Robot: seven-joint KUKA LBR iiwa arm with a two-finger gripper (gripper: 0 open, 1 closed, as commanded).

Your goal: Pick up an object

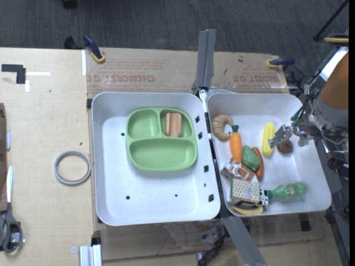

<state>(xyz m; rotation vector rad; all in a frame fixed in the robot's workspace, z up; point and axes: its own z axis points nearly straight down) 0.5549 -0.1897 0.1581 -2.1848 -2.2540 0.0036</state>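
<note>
Claw (284,136) sits low in the right bin (310,107), near its right wall, w/ the arm (333,93) coming in from the right side. A small brown object (285,146) lies just below the metal tip, touching or almost touching it; I cannot tell if it is between the fingers, and how far the claw is open is also not clear from this angle.

Nearest other candidate is the yellow corn (268,138), just to the left of the claw. Its long axis runs approx. up-down in the view, a bit tilted, so a grasp across its short side would need the fingers closing left-right. Judgement: the brown piece is the closer target, directly under the tip, so next move is probably a short descent, not a sideways travel.

Further left are the carrot (236,147), a green vegetable (251,159) and a croissant (222,126); a green bottle (288,191) lies at the bin front. Left bin (111,165) holds a green tray (162,154).
</note>
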